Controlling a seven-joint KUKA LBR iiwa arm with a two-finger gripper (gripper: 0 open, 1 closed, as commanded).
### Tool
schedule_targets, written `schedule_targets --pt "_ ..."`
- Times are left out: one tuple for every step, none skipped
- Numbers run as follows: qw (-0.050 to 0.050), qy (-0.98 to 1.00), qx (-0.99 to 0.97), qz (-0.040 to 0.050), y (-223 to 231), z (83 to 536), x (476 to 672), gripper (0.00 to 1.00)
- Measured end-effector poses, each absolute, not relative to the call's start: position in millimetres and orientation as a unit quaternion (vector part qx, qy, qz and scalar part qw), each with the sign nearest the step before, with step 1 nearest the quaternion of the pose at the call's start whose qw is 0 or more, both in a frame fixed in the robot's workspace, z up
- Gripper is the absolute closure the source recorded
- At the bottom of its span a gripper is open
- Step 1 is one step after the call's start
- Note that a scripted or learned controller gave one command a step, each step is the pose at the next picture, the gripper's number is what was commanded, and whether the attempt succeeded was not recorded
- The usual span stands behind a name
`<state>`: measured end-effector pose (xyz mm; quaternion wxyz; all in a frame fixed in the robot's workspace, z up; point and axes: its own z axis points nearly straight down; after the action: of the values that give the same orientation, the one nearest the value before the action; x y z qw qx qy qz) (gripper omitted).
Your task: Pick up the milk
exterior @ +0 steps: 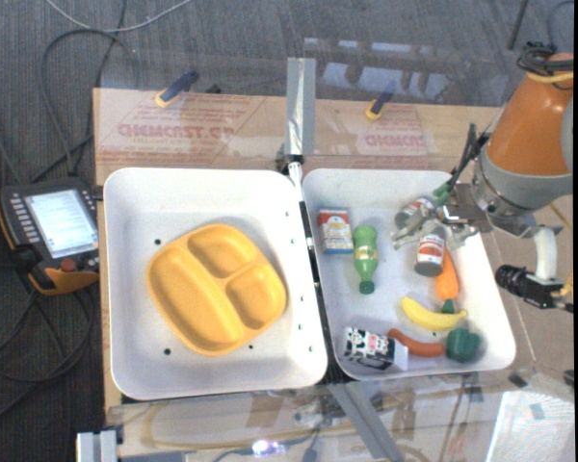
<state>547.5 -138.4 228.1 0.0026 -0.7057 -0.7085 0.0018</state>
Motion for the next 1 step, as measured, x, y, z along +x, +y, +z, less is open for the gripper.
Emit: schedule_targets --pt "0.003 -0.727 -0.687 0.0012 -94.3 95.1 540.6 0.0"
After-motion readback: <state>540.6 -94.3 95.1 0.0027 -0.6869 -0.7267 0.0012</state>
